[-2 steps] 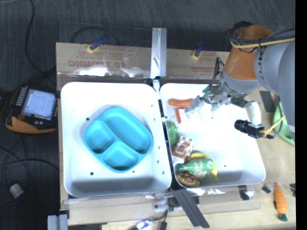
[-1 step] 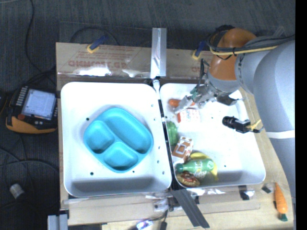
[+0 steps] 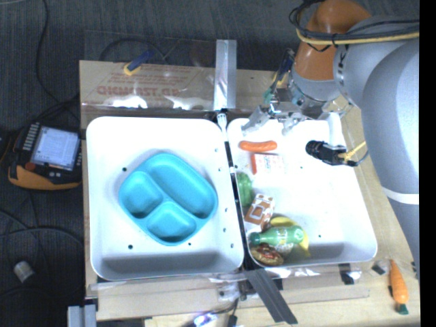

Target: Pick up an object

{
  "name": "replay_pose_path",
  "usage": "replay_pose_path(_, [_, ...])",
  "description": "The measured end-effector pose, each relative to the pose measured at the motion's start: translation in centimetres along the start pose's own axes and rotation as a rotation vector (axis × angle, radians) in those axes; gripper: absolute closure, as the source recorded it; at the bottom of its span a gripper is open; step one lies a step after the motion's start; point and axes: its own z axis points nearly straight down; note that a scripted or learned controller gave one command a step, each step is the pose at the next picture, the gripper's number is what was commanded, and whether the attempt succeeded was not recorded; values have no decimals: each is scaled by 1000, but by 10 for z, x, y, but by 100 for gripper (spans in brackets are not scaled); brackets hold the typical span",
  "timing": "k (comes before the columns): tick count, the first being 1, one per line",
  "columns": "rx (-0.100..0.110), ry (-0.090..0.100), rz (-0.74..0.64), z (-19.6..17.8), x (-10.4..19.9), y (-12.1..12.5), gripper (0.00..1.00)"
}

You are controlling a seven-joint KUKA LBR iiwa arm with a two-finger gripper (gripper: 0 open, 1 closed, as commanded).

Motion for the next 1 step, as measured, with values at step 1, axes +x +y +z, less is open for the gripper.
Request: replay_pose_path(1, [8,-1,34,90,-38,-4,0])
